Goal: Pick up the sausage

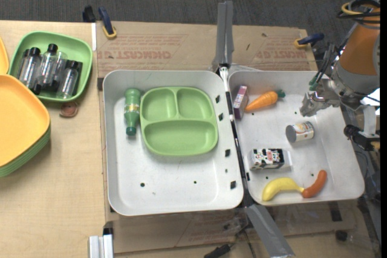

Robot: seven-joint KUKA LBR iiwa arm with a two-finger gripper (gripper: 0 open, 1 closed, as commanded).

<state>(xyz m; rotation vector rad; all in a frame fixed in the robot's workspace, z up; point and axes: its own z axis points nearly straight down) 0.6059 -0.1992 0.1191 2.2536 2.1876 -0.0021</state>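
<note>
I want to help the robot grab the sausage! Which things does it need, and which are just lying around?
Needed: sausage; gripper.

Just lying around: banana, carrot, can, milk carton, green plate, green bottle.

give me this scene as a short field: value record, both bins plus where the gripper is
left bin: green divided plate; green bottle lying left of the plate
right bin: carrot, pink box, small can, milk carton, banana, sausage
sausage: near front edge, its end touching the banana's right tip
gripper: over right bin's far right part, above the can, well apart from the sausage
outside bins: green tray of dark bottles, stacked orange plates
</note>
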